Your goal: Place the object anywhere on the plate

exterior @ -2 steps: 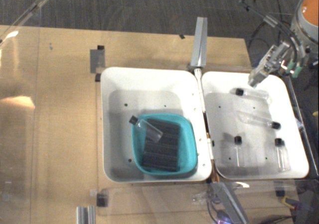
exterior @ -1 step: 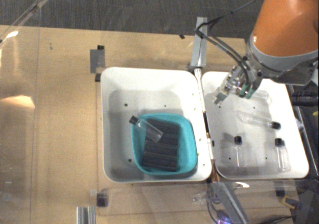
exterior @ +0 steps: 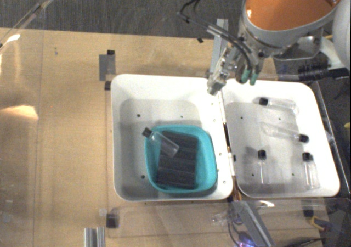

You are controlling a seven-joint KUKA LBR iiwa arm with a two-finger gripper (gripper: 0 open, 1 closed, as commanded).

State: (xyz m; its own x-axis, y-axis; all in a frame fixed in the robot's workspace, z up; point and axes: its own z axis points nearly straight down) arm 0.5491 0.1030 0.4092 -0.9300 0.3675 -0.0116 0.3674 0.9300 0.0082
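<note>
Two white bins sit side by side on the bench. Starting at the left bin [exterior: 123,147], a teal plate [exterior: 207,155] with raised edges rests on its floor, with a dark ribbed insert [exterior: 184,166] lying in it. One clear vial with a black cap [exterior: 160,139] lies tilted across the plate's upper left part, its cap near the rim and its body over the insert, so the task's object looks already placed. Such a vial is probably light, stiff, smooth and slippery, likely to roll; gripping across the middle of its body seems safest.

Moving right, the gripper [exterior: 216,84] hangs over the rim where the bins meet, at their far edge, well apart from the plate. It holds nothing; I cannot tell how its jaws stand.

Farther right, the right bin [exterior: 323,147] holds about four more clear vials [exterior: 277,102], scattered and apart from one another, some nearly invisible against the white floor.
</note>
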